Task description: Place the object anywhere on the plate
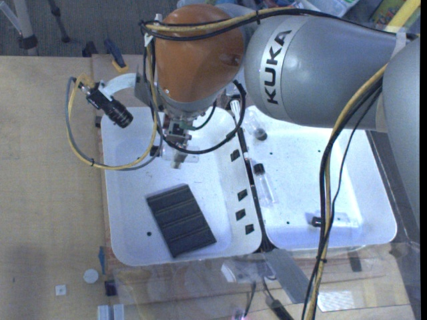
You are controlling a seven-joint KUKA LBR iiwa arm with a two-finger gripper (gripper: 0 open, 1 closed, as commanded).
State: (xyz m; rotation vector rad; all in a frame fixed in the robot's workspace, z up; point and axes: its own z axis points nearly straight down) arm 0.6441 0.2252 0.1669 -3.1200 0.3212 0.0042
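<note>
A dark grey ribbed rectangular plate (181,220) lies flat in the front half of the left bin (127,245). My gripper (177,153) hangs under the orange wrist over the back middle of that bin, a little behind the plate and apart from it. The big wrist hides most of the gripper, and I make out nothing clearly held below it. A small dark object (260,135) rests in the right bin (373,232) near its back left corner.
Between the bins runs a divider with several small black marks (241,195). A clear slim item (261,180) and a small piece (317,221) lie in the right bin. Yellow and black cables hang across the front right. Small bits sit on the bench at front left.
</note>
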